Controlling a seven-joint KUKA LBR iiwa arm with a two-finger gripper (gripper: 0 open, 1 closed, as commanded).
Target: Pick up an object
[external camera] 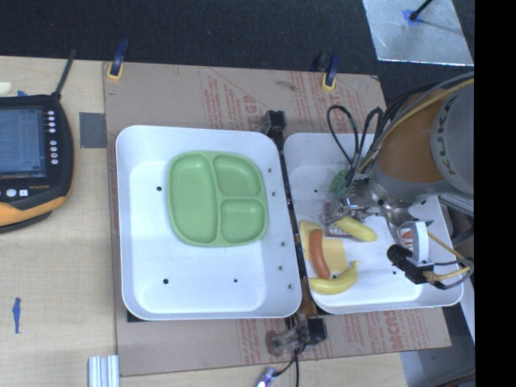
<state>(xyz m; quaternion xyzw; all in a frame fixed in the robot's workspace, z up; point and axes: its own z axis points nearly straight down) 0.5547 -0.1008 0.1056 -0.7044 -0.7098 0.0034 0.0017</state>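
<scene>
Reaching in low over the right shallow white plastic bin (419, 297) with the grey, orange-banded arm (427, 147), jaws (348, 206) down among the toy food near a small yellow banana-shaped piece (356, 230); cannot tell whether open or closed, nor whether anything sits between them. Lying just beside, toward the bin's front left: a red toy sausage (319, 253) on a pale yellow slab (332, 256) and a curved yellow toy banana (337, 280); in the left white bin (145, 289), a green divided plastic plate (216, 197). Seemingly at the grasp stage, calling next for closing on one piece and lifting straight up, clear of the bin wall.
</scene>
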